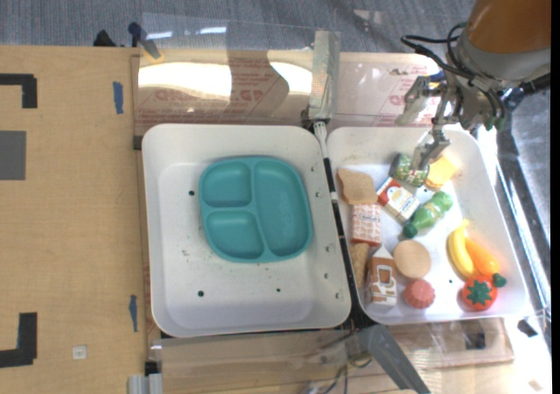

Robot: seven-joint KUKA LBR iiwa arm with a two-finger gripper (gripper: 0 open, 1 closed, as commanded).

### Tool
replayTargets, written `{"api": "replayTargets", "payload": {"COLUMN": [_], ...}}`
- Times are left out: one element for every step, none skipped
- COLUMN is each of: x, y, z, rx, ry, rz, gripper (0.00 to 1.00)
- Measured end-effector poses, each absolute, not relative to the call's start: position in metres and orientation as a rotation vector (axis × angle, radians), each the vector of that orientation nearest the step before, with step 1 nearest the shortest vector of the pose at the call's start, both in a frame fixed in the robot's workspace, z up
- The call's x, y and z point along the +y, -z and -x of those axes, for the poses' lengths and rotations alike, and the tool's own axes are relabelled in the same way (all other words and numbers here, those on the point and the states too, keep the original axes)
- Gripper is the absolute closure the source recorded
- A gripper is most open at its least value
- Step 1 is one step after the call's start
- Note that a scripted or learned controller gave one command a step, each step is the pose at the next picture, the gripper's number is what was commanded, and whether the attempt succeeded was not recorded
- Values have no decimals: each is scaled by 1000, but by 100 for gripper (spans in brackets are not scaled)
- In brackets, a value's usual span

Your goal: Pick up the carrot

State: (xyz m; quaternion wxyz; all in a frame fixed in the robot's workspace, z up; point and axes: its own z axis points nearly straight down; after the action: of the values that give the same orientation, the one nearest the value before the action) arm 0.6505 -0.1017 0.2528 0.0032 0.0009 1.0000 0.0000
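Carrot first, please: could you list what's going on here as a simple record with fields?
carrot: lies in the right bin, against a yellow banana
neighbour: tomato just below it
pincer: over the bin's top part, above a green packet, apart from the carrot
left bin: holds a teal divided plate
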Motion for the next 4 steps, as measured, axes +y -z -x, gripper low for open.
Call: {"api": "replayTargets", "payload": {"x": [-160,-183,-219,-217], "y": [-246,-121,-89,-102], "z": [-530,-541,-504,-509], "rx": [3136,3123,3122,3108], "ry": [4,3,0,4], "rz": [79,-46,245,250], "gripper": [0,0,0,100]}}
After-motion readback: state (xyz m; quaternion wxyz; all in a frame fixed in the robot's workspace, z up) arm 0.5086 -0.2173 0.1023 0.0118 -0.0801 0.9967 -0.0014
